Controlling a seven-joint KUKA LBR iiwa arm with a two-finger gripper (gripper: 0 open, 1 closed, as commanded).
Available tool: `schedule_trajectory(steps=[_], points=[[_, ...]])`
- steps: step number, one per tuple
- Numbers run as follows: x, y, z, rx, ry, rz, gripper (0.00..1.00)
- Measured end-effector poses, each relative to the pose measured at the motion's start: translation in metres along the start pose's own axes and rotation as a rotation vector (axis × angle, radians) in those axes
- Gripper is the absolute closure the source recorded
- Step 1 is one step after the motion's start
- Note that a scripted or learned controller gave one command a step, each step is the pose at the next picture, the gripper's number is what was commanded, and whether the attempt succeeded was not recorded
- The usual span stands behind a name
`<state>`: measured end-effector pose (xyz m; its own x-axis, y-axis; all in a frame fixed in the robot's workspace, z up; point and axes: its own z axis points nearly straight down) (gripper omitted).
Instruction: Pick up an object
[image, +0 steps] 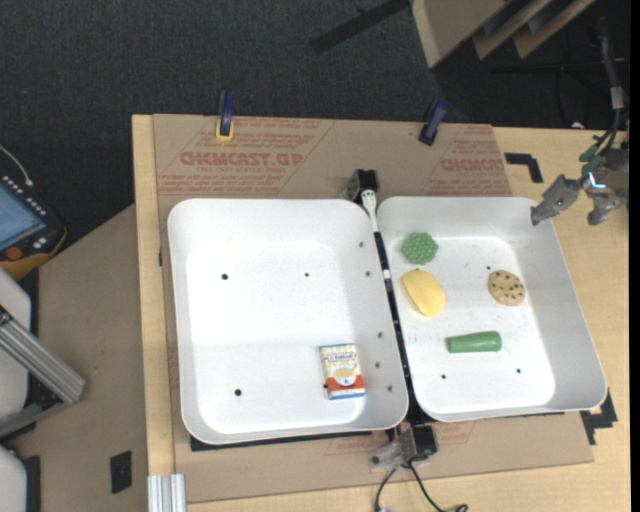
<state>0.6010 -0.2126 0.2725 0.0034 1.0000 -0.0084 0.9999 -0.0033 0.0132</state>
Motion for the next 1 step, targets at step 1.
schedule_trajectory(steps=[1], points=[[-0.0099, -0.0357, 0.1431, 0.028, 0.013, 0.000, 0.00]])
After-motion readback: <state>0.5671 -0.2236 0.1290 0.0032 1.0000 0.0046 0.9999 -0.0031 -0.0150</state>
